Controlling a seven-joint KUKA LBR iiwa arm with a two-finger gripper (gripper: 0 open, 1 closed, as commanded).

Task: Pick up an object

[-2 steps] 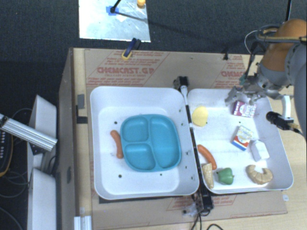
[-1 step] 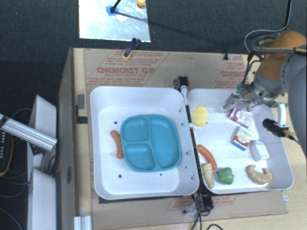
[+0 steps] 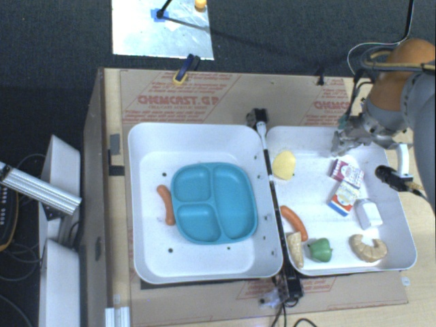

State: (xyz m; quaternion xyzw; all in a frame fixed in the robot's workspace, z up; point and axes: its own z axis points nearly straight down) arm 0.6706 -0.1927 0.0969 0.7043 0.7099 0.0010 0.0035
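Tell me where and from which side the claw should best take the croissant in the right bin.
The croissant lies flat near the right bin's front right corner, curved, with its ends pointing toward the bin's front wall. Probably best to come straight down from above and grip across the thick middle of the arch, since the walls crowd any sideways approach.

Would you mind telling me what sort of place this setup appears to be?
Probably a robotics lab's pick-and-place bench: two white bins side by side, toy food like a lemon and hot dog, and a grey robot arm reaching in.
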